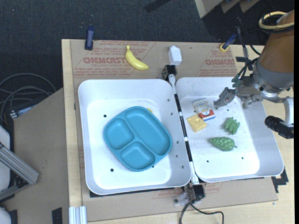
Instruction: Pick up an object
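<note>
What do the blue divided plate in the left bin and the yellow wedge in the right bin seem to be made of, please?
Blue divided plate: likely moulded plastic, with a smooth, even, softly shiny surface and rounded compartments. Yellow wedge: probably a plastic toy cheese, uniformly coloured and matte; too small to be sure.

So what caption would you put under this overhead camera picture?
Robot hand hovering over the right bin of small toys, blue divided plate in the left bin.

The surface (117,62) bears two white bins (88,97) side by side. A yellow banana (135,59) lies behind the left bin.
</note>
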You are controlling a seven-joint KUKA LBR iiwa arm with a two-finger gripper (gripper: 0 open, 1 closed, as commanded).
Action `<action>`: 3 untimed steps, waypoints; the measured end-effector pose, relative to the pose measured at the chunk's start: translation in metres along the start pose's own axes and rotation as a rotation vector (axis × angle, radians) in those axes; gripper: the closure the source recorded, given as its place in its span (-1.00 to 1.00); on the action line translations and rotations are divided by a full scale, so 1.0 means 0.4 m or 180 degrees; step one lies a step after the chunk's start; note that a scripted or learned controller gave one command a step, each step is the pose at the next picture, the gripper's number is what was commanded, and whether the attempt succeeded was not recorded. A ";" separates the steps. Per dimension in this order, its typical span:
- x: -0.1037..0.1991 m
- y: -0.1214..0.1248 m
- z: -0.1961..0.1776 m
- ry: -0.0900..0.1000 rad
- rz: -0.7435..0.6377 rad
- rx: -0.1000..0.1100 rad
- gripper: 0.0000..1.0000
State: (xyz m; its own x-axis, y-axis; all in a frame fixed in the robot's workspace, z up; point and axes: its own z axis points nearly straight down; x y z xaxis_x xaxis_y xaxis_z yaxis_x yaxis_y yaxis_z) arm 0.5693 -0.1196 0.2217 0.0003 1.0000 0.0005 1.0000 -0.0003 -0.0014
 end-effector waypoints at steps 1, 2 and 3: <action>-0.171 -0.014 0.132 -0.0003 0.0004 0.0005 -1.00; -0.138 -0.063 0.344 0.0001 0.0000 0.0001 -1.00; -0.016 -0.092 0.344 0.0005 -0.0005 0.0004 -1.00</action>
State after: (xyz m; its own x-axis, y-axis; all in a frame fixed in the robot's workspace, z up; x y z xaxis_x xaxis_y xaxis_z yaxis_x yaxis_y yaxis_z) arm 0.5322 -0.1258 0.0843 -0.0014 1.0000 0.0020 1.0000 0.0014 -0.0025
